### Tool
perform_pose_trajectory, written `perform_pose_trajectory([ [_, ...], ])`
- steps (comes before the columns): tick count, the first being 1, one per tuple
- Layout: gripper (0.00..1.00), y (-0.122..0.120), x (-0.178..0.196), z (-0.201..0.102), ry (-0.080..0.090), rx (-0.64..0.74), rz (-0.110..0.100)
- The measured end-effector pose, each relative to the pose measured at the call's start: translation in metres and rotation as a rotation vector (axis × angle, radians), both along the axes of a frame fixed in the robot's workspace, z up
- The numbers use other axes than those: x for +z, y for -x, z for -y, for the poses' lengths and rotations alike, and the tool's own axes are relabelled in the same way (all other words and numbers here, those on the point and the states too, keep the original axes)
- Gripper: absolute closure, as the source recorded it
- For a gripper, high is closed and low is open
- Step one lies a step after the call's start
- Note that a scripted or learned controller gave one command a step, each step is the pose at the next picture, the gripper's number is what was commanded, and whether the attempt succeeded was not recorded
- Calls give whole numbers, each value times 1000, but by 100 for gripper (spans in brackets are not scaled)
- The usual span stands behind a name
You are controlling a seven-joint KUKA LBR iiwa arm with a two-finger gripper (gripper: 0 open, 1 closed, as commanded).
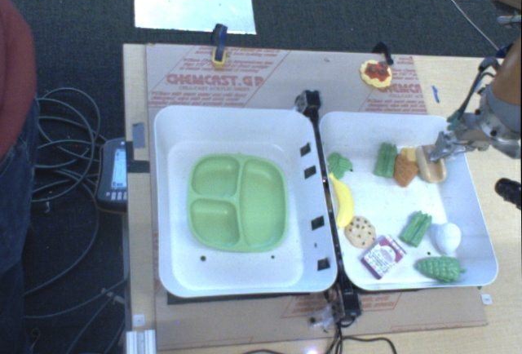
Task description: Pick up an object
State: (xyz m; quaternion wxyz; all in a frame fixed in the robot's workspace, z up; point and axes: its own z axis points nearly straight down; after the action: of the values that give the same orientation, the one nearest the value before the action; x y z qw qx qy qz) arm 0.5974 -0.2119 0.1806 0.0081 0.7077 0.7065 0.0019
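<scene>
My gripper (443,150) hangs over the far right corner of the right bin (481,218), right above a tan bread-like piece (432,168). Next to that piece lie an orange carrot-like toy (405,170) and a green vegetable (386,160). Further objects in this bin are a leafy green (338,165), a banana (343,201), a cookie (360,232), a red packet (382,256), a green stalk bundle (416,227), a white egg (446,237) and a bumpy green piece (439,267). Nothing shows as lifted.
The left bin (175,132) holds a green divided plate (238,202). A small pizza toy (377,73) lies on the bench behind the right bin. A yellow and blue clamp (218,46) sits at the bench's back edge. Cables and a device (117,173) lie to the left.
</scene>
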Motion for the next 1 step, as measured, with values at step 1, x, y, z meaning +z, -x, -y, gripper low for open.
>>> perform_pose_trajectory([
  [1, 0, 44, -83, -29, -7, 5, -8],
])
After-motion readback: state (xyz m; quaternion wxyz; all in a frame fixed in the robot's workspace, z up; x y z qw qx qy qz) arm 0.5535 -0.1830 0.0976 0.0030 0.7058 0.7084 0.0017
